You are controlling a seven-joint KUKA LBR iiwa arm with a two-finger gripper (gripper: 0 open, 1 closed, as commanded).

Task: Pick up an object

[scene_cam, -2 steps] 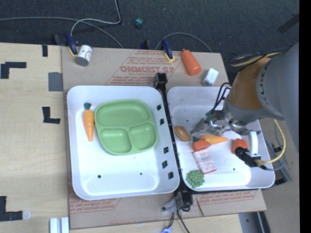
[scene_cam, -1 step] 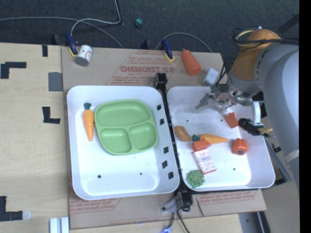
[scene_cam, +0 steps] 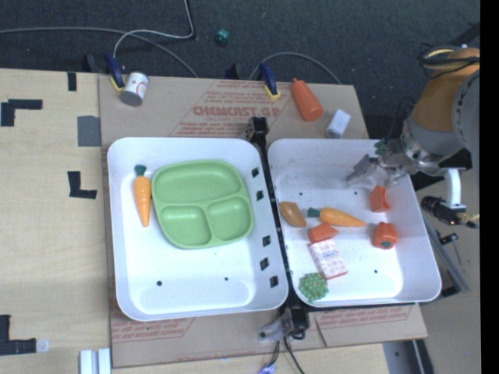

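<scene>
- Camera view: gripper [scene_cam: 373, 174] poised near the right bin's [scene_cam: 405, 287] far right corner, fingers spread wide, holding nothing.
- Just below and right of the fingertips: small red-orange piece [scene_cam: 380, 199] by the bin's right edge, standing roughly upright.

Grey arm [scene_cam: 468, 123], orange band [scene_cam: 440, 104], metallic wrist

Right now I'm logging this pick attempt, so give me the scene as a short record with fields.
arm: reaches in from the right, gripper over the right bin
held: nothing seen between the fingers
right bin contents: carrot, red pieces, red-and-white packet, green cluster
left bin contents: green divided plate, second carrot
outside bins: orange bottle, small can
</scene>
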